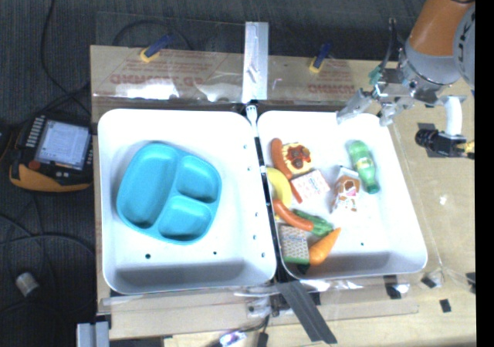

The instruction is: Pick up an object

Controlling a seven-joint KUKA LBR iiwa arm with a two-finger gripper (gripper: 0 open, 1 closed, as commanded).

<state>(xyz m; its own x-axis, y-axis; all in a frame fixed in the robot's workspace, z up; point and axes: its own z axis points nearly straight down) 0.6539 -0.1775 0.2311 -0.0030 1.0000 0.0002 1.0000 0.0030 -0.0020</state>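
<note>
The right bin [401, 207] holds several toy foods: a green bottle [363, 165], a small milk carton [347, 193], a white and red box [309, 184], a banana [276, 184], a sausage [276, 154], a round red-brown piece [298, 155], a red and green pepper [299, 220], a carrot [325, 244] and a woven square [293, 246]. My gripper [365, 113] hovers over the bin's far right corner, above and behind the green bottle. It is open, with nothing between its fingers [349, 111].
The left bin [112, 261] holds a blue divided tray [170, 191]. A yellow handheld device [52, 151] lies on the floor to the left. Behind both bins runs a taped cardboard strip [185, 75] with an upright metal post [255, 60].
</note>
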